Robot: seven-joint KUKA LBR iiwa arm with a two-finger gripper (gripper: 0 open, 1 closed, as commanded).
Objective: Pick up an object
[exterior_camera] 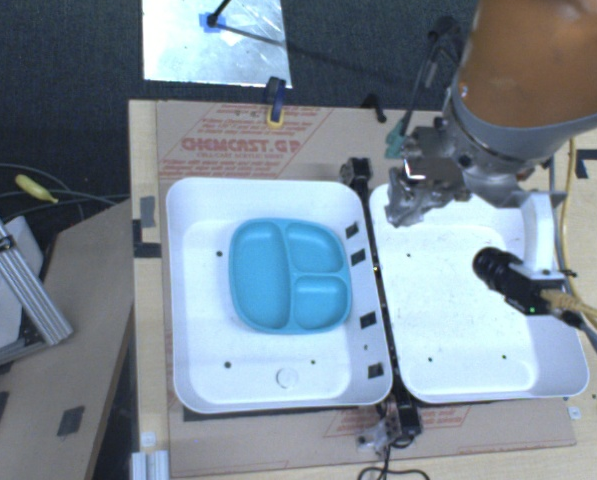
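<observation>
A light blue divided plate (288, 274) lies flat in the middle of the left white bin (193, 298). My gripper (406, 208) hangs over the far left corner of the right white bin (458, 368), to the right of the plate and apart from it. The grey arm with its orange band (538, 48) comes down from the upper right and hides the far edge of the right bin. I see nothing held at the gripper's tip.
The two bins stand side by side on a cardboard sheet (238, 138), joined by black clips along the divider (373, 288). A shiny foil sheet (216, 26) lies on the floor behind. Metal framing (18, 278) stands at the left.
</observation>
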